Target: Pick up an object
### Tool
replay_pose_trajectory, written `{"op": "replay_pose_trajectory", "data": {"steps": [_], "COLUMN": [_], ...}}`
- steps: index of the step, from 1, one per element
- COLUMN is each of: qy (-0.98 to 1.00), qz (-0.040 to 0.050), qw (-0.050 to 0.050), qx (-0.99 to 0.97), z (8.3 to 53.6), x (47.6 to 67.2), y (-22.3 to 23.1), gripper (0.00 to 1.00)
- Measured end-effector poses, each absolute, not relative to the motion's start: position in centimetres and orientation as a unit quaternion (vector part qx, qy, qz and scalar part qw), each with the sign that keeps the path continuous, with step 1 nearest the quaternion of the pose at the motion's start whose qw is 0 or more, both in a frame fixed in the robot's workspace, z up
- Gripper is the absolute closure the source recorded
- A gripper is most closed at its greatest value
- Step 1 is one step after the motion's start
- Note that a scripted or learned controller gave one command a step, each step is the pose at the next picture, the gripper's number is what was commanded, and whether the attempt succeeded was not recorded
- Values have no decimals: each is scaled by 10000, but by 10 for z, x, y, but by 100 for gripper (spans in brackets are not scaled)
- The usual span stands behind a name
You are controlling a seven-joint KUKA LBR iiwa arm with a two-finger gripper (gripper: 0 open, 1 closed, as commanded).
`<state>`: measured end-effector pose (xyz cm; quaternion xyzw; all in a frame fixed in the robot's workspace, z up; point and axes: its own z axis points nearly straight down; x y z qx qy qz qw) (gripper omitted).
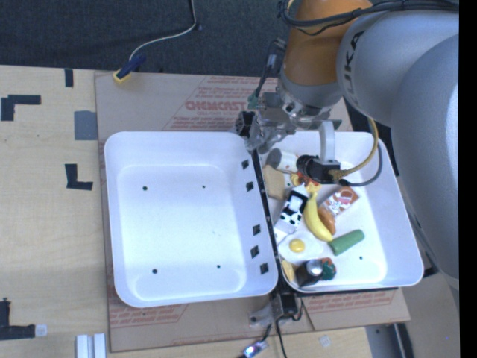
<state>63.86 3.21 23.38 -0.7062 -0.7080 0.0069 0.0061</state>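
The right bin (pixel 387 263) holds a heap of small items: a yellow banana (pixel 319 219), a green cylinder (pixel 346 241), a black-and-white cow figure (pixel 293 209), a fried-egg toy (pixel 297 246), a red packet (pixel 343 200) and a dark round item (pixel 314 272). My gripper (pixel 267 144) hangs over the back left corner of this bin, close to the wall shared by both bins. It sits above and left of the heap, and I see nothing held in it. The orange band (pixel 320 28) and grey arm rise behind it and hide the bin's far right side.
The left bin (pixel 119 151) lies beside the right one on a cardboard sheet (pixel 216 99). A cable with a blue and yellow end (pixel 128 68) lies at the back left. A yellow cable (pixel 369 162) loops from the wrist over the right bin.
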Motion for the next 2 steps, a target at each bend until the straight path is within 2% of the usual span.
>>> {"op": "replay_pose_trajectory", "data": {"steps": [1, 2], "qy": [-7071, -7082], "qz": [-21, 32], "qw": [-19, 31], "qx": [-7071, -7060], "z": [351, 288], "x": [605, 566], "y": [17, 48], "gripper": [100, 100]}}
